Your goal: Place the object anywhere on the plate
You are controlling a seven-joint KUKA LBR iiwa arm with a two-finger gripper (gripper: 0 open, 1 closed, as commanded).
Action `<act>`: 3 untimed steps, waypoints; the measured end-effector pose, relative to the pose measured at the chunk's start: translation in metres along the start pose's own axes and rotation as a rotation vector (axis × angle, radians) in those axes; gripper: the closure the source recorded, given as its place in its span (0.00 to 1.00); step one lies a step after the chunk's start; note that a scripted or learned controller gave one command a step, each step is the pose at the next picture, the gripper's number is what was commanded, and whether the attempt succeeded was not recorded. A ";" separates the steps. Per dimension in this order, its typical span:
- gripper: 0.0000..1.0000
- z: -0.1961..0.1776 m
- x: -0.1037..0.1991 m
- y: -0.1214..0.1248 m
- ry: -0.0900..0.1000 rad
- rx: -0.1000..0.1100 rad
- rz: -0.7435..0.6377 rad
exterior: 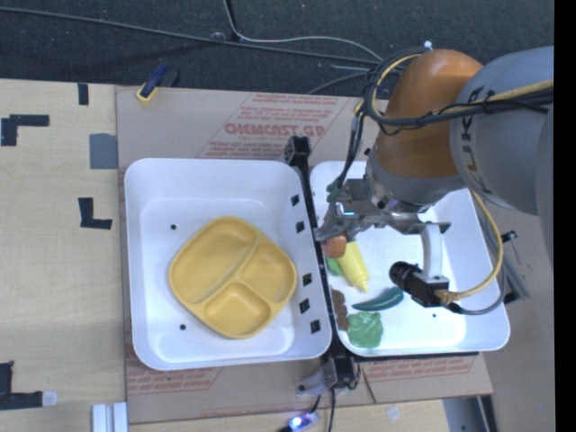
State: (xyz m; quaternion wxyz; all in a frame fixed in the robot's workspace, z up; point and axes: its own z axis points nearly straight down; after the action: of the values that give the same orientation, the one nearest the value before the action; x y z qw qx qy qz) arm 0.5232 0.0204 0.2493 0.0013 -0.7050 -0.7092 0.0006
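Observation:
A yellow plate (232, 277) with three compartments lies in the left bin (144, 241). My gripper (343, 223) hangs low over the left side of the right bin (477, 322), close to the divider. Right under it sits a small orange-red object (335, 247), touching a yellow corn-like piece (354, 266). The arm's wrist hides the gripper's tip, so whether it holds anything stays unclear.
Near the right bin's front lie a dark green pepper-like piece (382, 300), a light green leafy item (364, 329), a small brown piece (339, 306) and a green bit (334, 265). A black cable fitting (416, 283) hangs off the arm over the bin.

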 end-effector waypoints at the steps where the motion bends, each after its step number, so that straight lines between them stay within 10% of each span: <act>1: 1.00 0.005 0.059 -0.005 -0.001 0.000 -0.001; 3: 1.00 0.026 0.147 -0.023 -0.002 0.001 0.000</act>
State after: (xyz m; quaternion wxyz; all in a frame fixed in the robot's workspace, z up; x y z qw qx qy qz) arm 0.4997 0.1675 0.2231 0.0010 -0.7049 -0.7093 0.0014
